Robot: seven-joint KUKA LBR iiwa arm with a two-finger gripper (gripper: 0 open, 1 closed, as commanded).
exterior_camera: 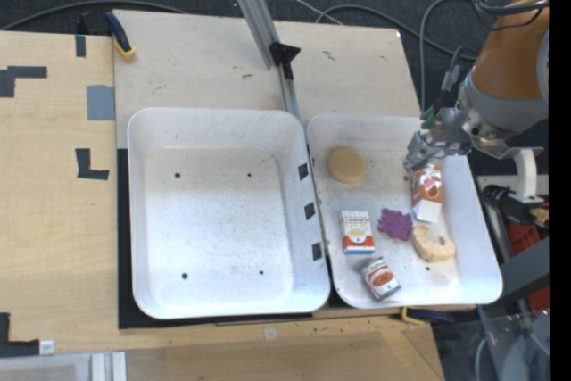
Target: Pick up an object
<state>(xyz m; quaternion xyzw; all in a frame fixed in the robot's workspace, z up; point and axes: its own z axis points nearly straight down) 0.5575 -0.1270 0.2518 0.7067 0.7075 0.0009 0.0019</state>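
Note:
My gripper [417, 154] hangs low over the right bin [403, 135], near its right side, and touches or nearly touches the top end of an orange and white packet [427, 194]. A round tan disc [346, 165] lies to its left. Toward the front are a small red and white box [357, 232], a purple lump [395, 224], a tan pastry-like piece [434, 246] and a red can [381, 278] lying on its side. Nothing visibly hangs from the gripper.
The left bin [214, 210] sits beside the right one, their rims meeting in the middle. A slanted metal pole [254, 4] ends at the back rim between them. A blue and yellow clamp [120, 36] lies at the bench's back left. Cables run behind the arm.

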